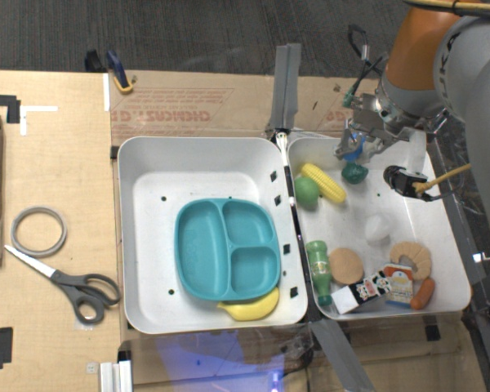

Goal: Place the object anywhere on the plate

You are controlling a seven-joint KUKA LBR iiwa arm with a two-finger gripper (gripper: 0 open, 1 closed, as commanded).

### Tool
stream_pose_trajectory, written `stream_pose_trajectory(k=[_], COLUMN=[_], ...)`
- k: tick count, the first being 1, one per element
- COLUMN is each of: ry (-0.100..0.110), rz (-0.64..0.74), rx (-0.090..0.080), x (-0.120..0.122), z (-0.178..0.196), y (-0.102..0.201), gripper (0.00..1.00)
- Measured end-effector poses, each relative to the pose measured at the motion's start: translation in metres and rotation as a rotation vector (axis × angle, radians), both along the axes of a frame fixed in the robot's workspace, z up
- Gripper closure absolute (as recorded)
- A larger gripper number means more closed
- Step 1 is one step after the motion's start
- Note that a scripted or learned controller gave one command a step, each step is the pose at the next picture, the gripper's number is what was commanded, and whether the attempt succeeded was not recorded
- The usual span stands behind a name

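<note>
Over right bin's far end | tool [355,155] | touching dark green object [355,172]

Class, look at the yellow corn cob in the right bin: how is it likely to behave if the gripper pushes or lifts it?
The corn cob is long and rounded, so a sideways push would probably roll it. It lies against the green fruit, which may shift too. Its bumpy, plastic-looking surface suggests a stiff, light toy.

A smooth, matt teal plastic plate [227,247] sits in a glossy white plastic bin [139,243], on a bench topped with matt brown cardboard [49,186] that carries metal-bladed scissors [65,280] with grey plastic handles near its left edge.
</note>
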State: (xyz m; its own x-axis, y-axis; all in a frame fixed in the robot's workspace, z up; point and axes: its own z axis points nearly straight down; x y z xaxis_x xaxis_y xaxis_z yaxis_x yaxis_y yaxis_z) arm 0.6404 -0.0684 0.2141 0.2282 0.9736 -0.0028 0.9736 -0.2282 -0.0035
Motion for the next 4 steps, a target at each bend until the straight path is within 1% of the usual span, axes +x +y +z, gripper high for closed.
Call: stream_pose_trajectory(k=[1,2,3,4], ry=[0.000,0.002,0.001,0.001], rz=[0.068,0.098,0.268,0.268], rx=[0.001,0.001,0.002,0.002], x=[-0.059,-0.104,-0.163,-0.163], z=[0.016,-0.008,-0.024,-0.024], y=[0.061,0.137,0.138,0.138], gripper=[1.00,1.00,1.00,0.00])
